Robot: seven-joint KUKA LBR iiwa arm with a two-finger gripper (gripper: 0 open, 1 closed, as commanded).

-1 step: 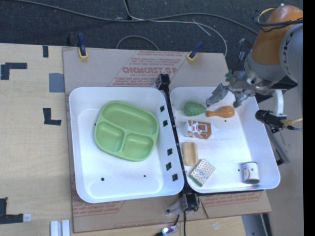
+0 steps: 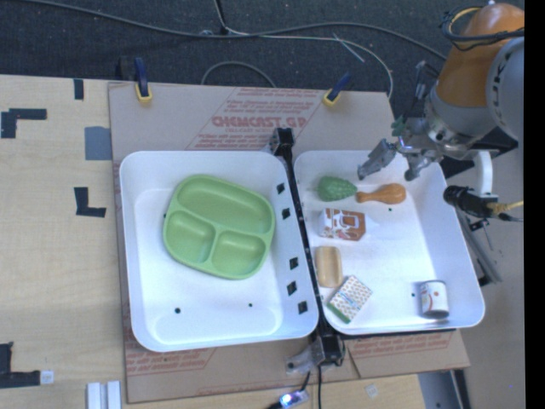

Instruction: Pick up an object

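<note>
gripper: the gripper [image 2: 393,162] is hanging over the right bin [image 2: 456,254], near its far edge; fingers are spread apart, nothing between them
arm: reaching in from the right, orange band up top, wrist tilting down toward the bin
nearest thing: a maraca [image 2: 359,192], green head plus orange handle, lying flat just below the fingers, handle pointing right
other picks: snack pack [image 2: 342,224], bread [image 2: 329,265], green packet [image 2: 350,298], can [image 2: 432,298], all in the right bin and apart from each other
left bin: the left bin [image 2: 145,305] is holding a green tray [image 2: 219,226], well away from the gripper
step: lining up for a descent, probably on the maraca, not touching it yet
how to do it well: centring over the thin neck where handle meets head, turning the fingers across the handle, dropping straight down before closing
risk: the round head is likely rolling or slipping out if pinched off-centre; the bin wall is close, so keeping clear of it
hedge: finger height above the bin floor is hard to judge from this slant
</note>
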